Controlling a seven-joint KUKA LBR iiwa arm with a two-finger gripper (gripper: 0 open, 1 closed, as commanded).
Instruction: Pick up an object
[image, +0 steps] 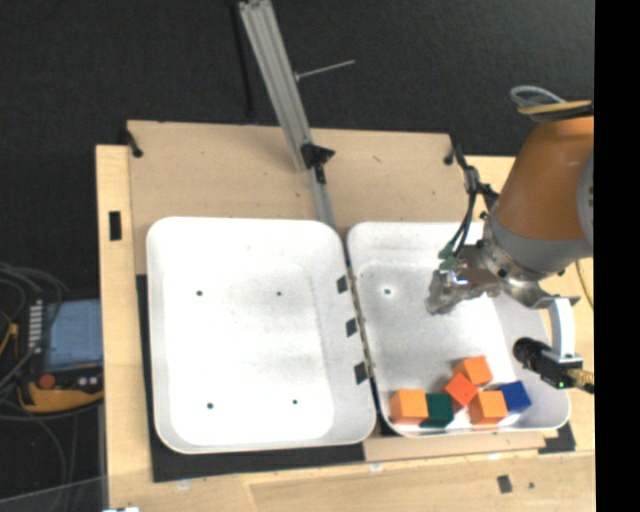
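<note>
The gripper (447, 290) hangs over the right bin (400, 260) — whether its pincer is spread or pressed together, I cannot tell. This looks like the approach step: the blocks — orange block (408, 404), green block (439, 408), blue block (515, 396) — cluster toward five o'clock, so the next move calls for travelling there and descending.

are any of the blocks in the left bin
No, the blocks, among them an orange block, a green block and a blue block, all lie along the near edge of the right bin.

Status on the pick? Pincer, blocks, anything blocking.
Pincer over right bin, above the blocks, nothing seen in it. Blocks clustered at bin's near edge: orange, green, blue. Nothing in the way.
</note>
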